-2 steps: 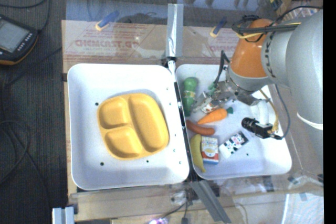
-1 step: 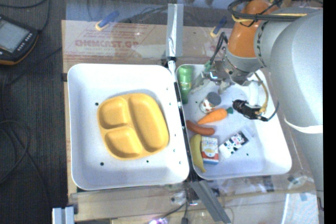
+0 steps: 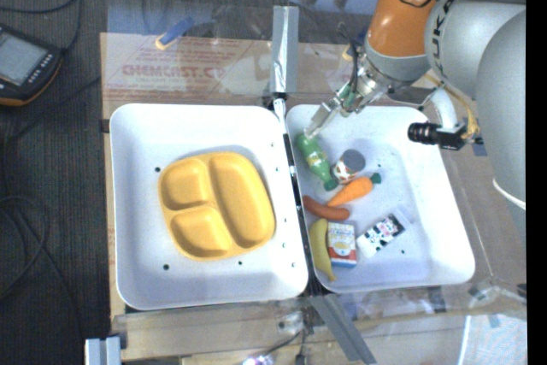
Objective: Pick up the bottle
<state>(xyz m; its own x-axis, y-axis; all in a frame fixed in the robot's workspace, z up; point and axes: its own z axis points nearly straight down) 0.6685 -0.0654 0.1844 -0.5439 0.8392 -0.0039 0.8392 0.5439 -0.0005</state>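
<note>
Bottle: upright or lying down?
Lying down: the green bottle rests on its side on the right bin's floor, beside the carrot.

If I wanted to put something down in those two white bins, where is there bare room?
The left bin has bare floor all round the yellow tray, widest along its left and bottom edges. In the right bin, the right side is free. Its left half is crowded: green bottle, carrot, sausage, banana, small carton.

A yellow tray (image 3: 219, 205) with three parts sits in the left white bin (image 3: 137, 141). In the right white bin (image 3: 444, 244) lie a carrot (image 3: 352, 191), a sausage (image 3: 326, 209), a banana (image 3: 320, 248), a small juice box (image 3: 342, 244) and a black-and-white box (image 3: 379, 235).
</note>
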